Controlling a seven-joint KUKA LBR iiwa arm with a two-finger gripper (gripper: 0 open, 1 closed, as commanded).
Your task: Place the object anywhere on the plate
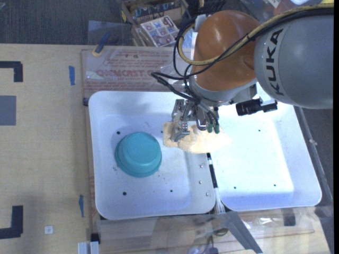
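The hand (pixel 186 127) hangs over the pale yellow object (pixel 197 141) at the left bin's (pixel 106 194) right edge; I cannot tell its grip. A teal bowl (pixel 139 153) sits mid-bin

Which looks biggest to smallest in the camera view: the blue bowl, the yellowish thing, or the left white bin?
1. Left white bin, clearly the largest.
2. Yellowish thing and blue bowl look about alike; the gripper covers part of the yellowish thing, so I won't rank them.
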